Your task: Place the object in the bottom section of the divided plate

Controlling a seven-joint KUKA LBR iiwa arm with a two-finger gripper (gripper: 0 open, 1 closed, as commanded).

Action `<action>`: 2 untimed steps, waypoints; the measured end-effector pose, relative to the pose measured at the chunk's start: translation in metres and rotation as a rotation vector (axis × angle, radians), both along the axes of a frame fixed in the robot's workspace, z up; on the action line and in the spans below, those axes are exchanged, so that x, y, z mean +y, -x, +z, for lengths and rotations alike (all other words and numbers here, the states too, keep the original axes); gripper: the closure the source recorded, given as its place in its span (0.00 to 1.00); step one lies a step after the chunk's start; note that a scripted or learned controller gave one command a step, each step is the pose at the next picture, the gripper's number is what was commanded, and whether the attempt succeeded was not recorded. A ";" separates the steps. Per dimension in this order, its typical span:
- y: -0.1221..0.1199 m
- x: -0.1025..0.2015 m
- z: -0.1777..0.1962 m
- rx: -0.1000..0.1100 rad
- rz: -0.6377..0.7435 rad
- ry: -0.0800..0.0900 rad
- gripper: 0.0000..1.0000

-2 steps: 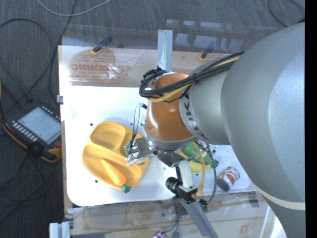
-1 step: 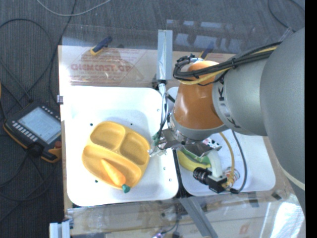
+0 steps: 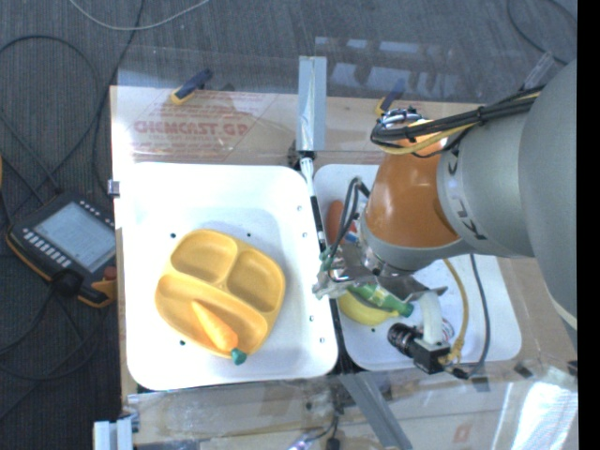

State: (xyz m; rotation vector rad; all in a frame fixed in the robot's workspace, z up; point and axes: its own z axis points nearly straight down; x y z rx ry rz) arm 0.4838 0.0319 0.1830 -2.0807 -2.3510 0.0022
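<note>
**Robot arm low over the right bin, carrot already lying in the yellow divided plate on the left**

At far left, off the tabletop [image 3: 202, 134], a handheld control pendant [image 3: 64, 237] rests on dark carpet. Next comes the left white bin [image 3: 159, 195], holding a yellow divided plate [image 3: 221, 287] with three sections. A toy carrot [image 3: 216, 326], orange with a green tip, lies in the plate's bottom section, its tip just at the plate's lower rim. Judged from this, the placing may already be done for that item.

A raised wall where the two bins meet runs down the middle. To its right sits the right white bin [image 3: 497, 331], where the grey arm with its orange band reaches down. The hand [image 3: 349, 277] hangs low beside the dividing wall, above a yellow item with a green piece [image 3: 373, 303], perhaps a toy banana or corn. Whether the hand is spread or closed cannot be told; the wrist hides it. An orange-red item [image 3: 335, 218] lies near the wall behind the arm.

Risks: the hand works tight against the wall, so a sideways move without lifting could strike it or shove the bin. A weak grip on the rounded yellow item could let it slip. Open room lies in the left bin around the plate, especially above it.
</note>
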 end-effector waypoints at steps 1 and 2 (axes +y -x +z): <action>0.000 -0.029 0.000 -0.001 -0.225 0.001 1.00; 0.001 0.033 -0.001 0.002 -0.270 0.003 1.00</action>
